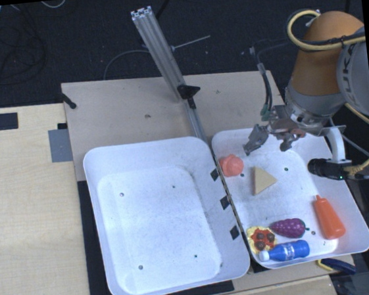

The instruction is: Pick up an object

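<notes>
My gripper [270, 140] hangs over the far end of the right bin [360, 236], fingers spread open with nothing between them. Below and left of it lies a small red-orange ball-like object [231, 165] by the bin's left wall. A tan wedge [263, 181] rests just below the gripper, near the bin's middle. Along the near end sit a purple grape bunch [288, 227], a blue bottle [288, 251] and a yellow-red toy [262, 238]. An orange bottle [327, 217] lies by the right wall.
The left bin [107, 165] sits beside the right one, with black clips [224, 202] along the shared wall. A metal post [164, 53] leans up from behind the bins. Cables [267, 88] trail from the arm's wrist.
</notes>
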You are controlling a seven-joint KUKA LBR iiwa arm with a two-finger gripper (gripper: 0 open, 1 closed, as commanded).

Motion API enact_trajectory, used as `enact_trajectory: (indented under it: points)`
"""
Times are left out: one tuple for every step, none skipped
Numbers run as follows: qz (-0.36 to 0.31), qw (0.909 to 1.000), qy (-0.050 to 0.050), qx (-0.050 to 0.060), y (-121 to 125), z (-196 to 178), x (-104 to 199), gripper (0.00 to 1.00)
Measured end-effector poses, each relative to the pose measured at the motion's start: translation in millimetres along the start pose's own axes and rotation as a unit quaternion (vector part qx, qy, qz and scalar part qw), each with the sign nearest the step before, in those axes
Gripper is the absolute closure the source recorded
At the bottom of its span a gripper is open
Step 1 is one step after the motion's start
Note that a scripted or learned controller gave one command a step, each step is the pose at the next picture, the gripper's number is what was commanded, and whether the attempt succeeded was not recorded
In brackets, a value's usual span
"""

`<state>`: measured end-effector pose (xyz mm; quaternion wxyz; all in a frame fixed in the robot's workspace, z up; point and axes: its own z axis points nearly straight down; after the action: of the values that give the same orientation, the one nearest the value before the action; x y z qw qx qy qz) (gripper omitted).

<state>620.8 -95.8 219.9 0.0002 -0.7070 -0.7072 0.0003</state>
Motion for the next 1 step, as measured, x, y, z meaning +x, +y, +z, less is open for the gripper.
enact_trajectory:
  points:
    - [0.0,1.0,0.0,0.002,-1.0,43.4,-3.8,0.0]
